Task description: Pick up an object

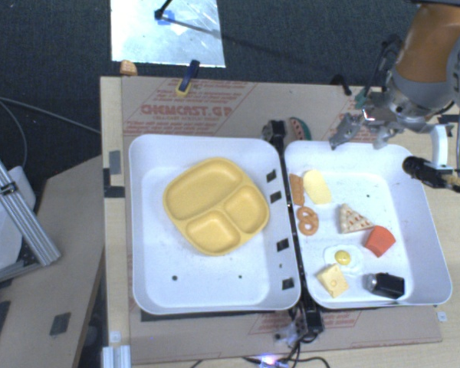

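Hovering stage: the tool (366,131) hangs over the far rim of the right bin (429,228), above no particular piece; I judge the pick not yet begun.
Left bin (149,228): shallow white plastic, smooth, rounded corners; it holds a matte yellow three-compartment tray (215,204), lying flat.
Right bin, near its left wall: a tan strip (297,189), a pale yellow slab (317,186) and a small brown pretzel (307,220).
Right bin, middle: a toast-like wedge (354,220), a fried egg (343,257) with a glossy yolk, a yellow cheese block (333,280).
Right bin, right side: an orange-red chunk (379,240) and a black cylinder (386,285), shiny.
Tool state: metal fingers spread apart and holding nothing, as far as this slant shows.
Next move: choose one piece, come in over the bin above it and descend; the blocky orange-red chunk looks easier than the flat egg.
Bench (215,106): brown printed cardboard under both bins.
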